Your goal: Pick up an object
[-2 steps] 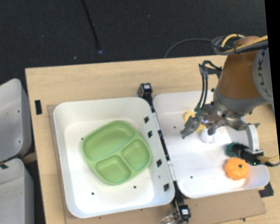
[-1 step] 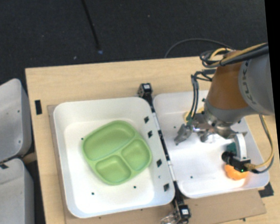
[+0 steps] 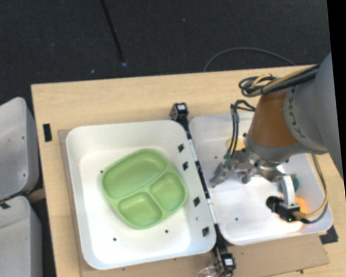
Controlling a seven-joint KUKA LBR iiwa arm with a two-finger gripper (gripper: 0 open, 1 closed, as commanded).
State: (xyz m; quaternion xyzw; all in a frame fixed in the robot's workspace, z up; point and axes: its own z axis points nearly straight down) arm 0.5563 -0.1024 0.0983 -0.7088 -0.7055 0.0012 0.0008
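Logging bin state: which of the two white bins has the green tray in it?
The left bin: the green divided tray lies flat in it. The arm is over the right bin.

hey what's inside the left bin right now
The left bin holds one thing: a green divided plate with three compartments, lying flat near the middle. White floor shows all around it. Whatever might lie beneath the plate is covered.
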